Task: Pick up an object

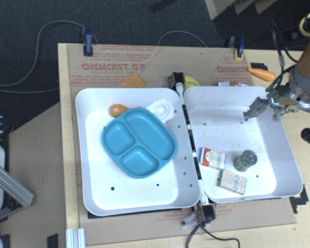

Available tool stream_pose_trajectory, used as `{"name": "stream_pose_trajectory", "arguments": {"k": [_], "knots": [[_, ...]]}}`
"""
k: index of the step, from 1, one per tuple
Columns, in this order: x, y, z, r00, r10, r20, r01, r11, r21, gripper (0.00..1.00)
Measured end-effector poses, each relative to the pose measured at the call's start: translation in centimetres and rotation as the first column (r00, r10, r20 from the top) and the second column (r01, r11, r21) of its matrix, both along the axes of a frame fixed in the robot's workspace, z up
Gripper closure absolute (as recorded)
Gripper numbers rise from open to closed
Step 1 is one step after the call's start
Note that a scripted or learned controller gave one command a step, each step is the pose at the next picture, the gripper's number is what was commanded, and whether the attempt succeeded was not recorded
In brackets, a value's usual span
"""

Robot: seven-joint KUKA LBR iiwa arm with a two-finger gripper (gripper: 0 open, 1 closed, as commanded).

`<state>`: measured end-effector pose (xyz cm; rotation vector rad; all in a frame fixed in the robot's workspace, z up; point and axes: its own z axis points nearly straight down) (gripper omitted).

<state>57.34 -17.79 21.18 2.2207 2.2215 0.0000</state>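
Gripper (263, 106) of mine hangs with fingers spread and nothing between them over the right bin (217, 107), while the small grey jar (245, 160) sits toward seven o'clock from it, near the bin's front.

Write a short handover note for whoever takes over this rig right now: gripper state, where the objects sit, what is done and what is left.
Gripper: above the right white bin's upper right part, nothing visible between its fingers; open or shut is unclear.
Right bin, lower part: a small red and white carton, a round grey-green lidded jar, and a flat patterned packet.
Left white bin: a blue divided plastic plate, a small orange piece and a white plastic piece at its upper edge.
Done: nothing picked up.
Left: lower onto an object, probably in the right bin, grasp and lift.
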Motion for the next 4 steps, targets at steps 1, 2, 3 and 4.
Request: {"name": "stream_pose_trajectory", "arguments": {"k": [1,2,3,4], "knots": [[-7.3,-0.7,-13.0,1.0,-0.004,-0.012,0.004,1.0,0.004,0.0],[-6.8,-0.7,-11.4,1.0,-0.002,0.002,0.002,1.0,-0.001,1.0],[-6.9,-0.7,-11.4,1.0,-0.002,0.001,0.002,1.0,0.0,0.0],[-9.6,-0.9,-12.8,1.0,-0.002,-0.005,0.002,1.0,0.002,0.0]]}}
